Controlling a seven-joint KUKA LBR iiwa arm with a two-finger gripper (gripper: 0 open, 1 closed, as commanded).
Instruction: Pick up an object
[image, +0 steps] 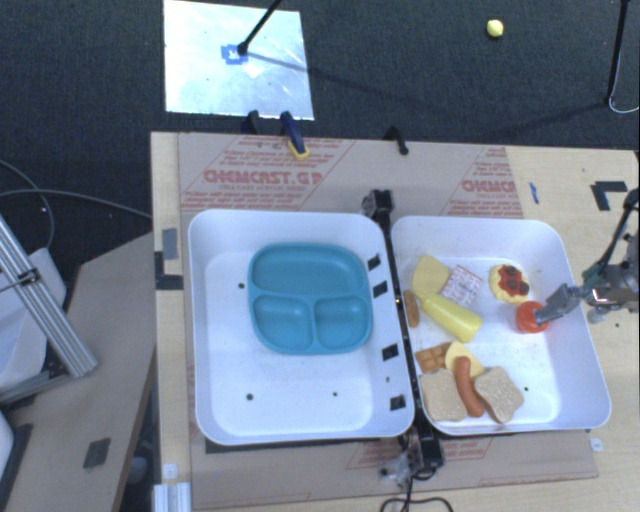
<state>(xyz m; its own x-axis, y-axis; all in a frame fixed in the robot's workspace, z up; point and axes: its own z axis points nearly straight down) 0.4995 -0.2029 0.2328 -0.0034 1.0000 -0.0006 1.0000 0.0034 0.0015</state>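
Pincer (545, 316) at 3 o'clock of right bin (575, 262), tip touching red tomato (527, 316); open or clenched, cannot tell. Yellow bottle (452, 316) near bin centre, long axis running 10-to-4 o'clock. Sausage (468, 385) lies toward 6 o'clock.

a blue tray (308, 298) in a white bin (225, 250), a yellow block (452, 316), a red tomato (528, 317).

floor (80, 90): dark carpet | bench (560, 170): pale wood (cardboard-topped) | shiny sheet (238, 60)
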